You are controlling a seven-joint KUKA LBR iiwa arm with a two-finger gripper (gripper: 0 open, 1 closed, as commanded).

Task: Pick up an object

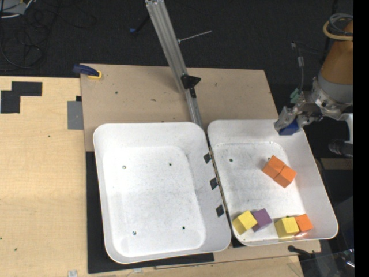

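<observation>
The right bin (pixel 314 172) holds several blocks. A large orange block (pixel 279 171) lies in its middle right. Along the near edge sit a yellow block (pixel 245 221) touching a purple block (pixel 262 218), and another yellow block (pixel 286 227) touching a small orange block (pixel 303 223). My gripper (pixel 287 123) hangs over the bin's far right rim, well above and behind the large orange block. A bluish patch shows at its tip; I cannot tell what it is.
The left bin (pixel 106 154) lies beside the right one, with black clips (pixel 213 183) along the shared edge. A slanted aluminium bar (pixel 173 51) rises behind the bins. A blue and yellow clamp (pixel 87 71) sits at the bench's far left corner.
</observation>
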